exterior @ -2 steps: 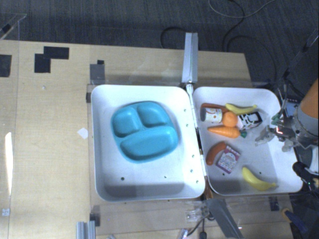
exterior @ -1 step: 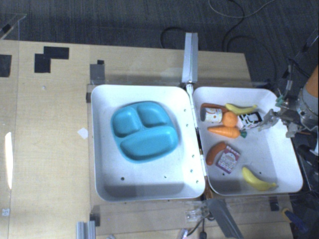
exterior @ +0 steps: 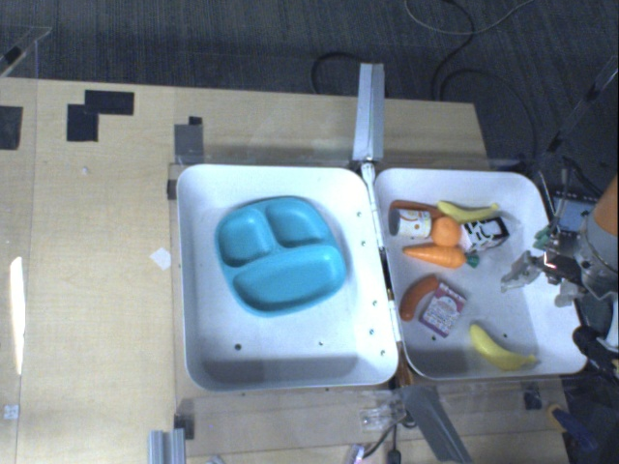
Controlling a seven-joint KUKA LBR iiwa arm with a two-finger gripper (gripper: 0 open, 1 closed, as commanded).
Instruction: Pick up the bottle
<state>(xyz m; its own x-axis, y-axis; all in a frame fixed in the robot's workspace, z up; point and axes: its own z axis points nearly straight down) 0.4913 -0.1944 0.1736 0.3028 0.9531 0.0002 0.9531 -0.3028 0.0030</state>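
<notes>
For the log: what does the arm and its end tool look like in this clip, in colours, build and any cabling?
At the right edge, over the right white bin, a sliver of orange band shows above a grey wrist. The two-finger gripper is pale metallic grey with slim jaws, small red and green specks near its base. Dark cables run beside the wrist, and black hardware sits below it.

No text can be read for certain. The bottle [exterior: 414, 221] lying in the right bin [exterior: 527, 187] has a white label with a small red mark, too blurred to make out. A black-and-white pack [exterior: 486, 231] and a purple packet [exterior: 442, 310] carry print, also illegible
</notes>
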